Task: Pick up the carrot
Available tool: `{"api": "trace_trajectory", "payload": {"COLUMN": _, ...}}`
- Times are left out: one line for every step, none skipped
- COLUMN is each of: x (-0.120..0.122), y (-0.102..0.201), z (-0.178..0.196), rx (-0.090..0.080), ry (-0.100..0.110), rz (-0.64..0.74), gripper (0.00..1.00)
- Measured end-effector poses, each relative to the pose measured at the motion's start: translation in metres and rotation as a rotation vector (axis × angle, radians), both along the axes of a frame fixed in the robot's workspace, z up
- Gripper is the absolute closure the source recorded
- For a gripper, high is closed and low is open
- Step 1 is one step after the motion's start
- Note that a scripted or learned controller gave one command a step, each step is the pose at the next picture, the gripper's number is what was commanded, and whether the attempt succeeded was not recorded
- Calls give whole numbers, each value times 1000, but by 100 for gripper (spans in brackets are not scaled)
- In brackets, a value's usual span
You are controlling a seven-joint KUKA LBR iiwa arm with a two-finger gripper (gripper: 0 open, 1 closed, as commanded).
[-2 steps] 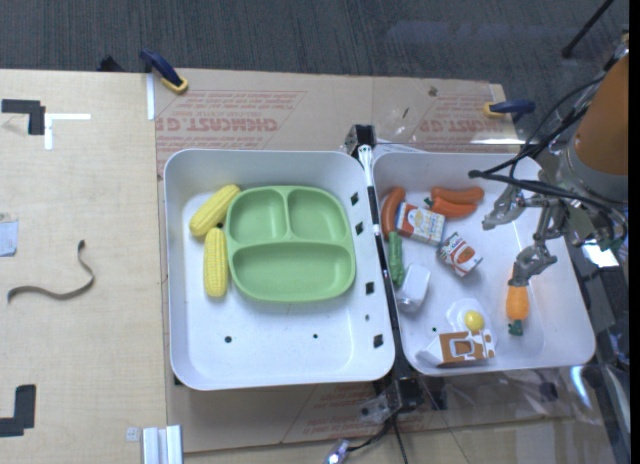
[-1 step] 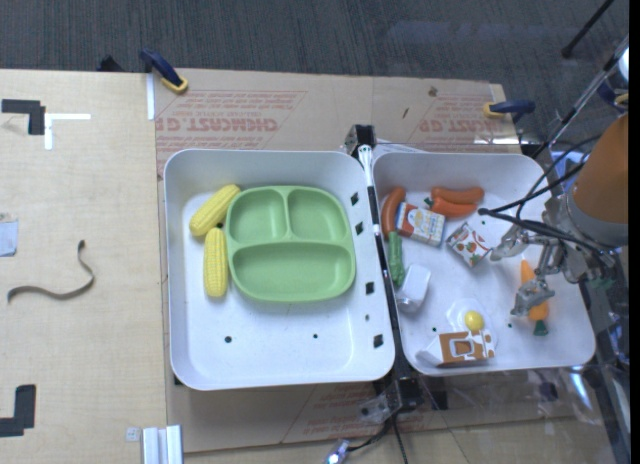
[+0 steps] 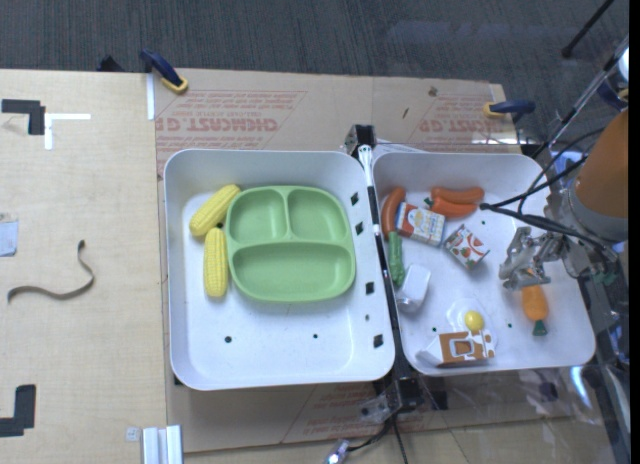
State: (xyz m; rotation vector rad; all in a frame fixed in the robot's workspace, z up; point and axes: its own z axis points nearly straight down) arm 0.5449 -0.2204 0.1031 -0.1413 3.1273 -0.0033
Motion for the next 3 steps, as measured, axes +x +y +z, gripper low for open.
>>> {"api": "trace_trajectory", "payload": {"x": 0, "y": 0, "z": 0, "rx": 0, "ry": 0, "rz": 0, "gripper": 0}}
{"api": "trace_trajectory", "payload": {"x": -21, "y": -1, "z": -10, "rx": 0, "ry": 7, "rz": 259, "gripper": 0}}
{"api": "trace_trajectory", "payload": {"x": -19, "y": 1, "z": 0, "rx": -1, "ry": 2, "rz": 263, "gripper": 100}}
